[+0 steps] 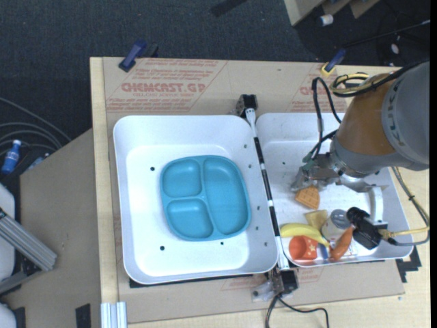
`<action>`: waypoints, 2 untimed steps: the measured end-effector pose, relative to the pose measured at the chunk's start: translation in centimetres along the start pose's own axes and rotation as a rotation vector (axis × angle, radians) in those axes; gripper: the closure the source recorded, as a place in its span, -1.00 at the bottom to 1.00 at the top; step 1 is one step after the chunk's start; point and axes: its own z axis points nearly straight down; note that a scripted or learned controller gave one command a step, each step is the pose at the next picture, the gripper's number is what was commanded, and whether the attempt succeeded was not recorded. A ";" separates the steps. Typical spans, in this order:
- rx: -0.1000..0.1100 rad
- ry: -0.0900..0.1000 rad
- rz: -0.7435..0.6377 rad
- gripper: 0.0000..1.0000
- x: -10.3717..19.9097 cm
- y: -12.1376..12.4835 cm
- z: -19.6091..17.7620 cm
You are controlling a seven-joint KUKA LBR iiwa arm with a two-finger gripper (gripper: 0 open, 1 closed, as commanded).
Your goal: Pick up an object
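- Hovering low in the right bin [287, 132], the gripper [313, 176] sits just above a small orange waffle-like piece [308, 197]; from where I stand I cannot tell if the claw is spread or pinched, since the wrist hides the tips.
- Nothing looks lifted: the waffle piece lies flat on the bin floor, just under the claw, so I judge the pick not yet made.
- The other candidates crowd the near corner of the same bin: a banana [304, 231], a red tomato-like toy [302, 249], an orange carrot-shaped piece [341, 244], a pale yellow wedge [316, 218] and a small grey-capped item [337, 219].
- Risk one: the waffle piece is thin and flat, so the claw may close over it and come up bare, or just nudge it along the floor.
- Risk two: a slide toward the near corner would push it against the yellow wedge and the banana, making a clean grasp harder.
- Risk three: the cables [321, 104] trailing off the wrist hang near the far rim and could snag on a lift.
- The left bin [136, 142] holds a blue divided plate [205, 197], well apart from all this.
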 end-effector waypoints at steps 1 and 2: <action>-0.002 0.001 -0.003 1.00 7.5 1.6 -9.1; -0.001 0.000 -0.003 1.00 14.8 -3.4 -15.6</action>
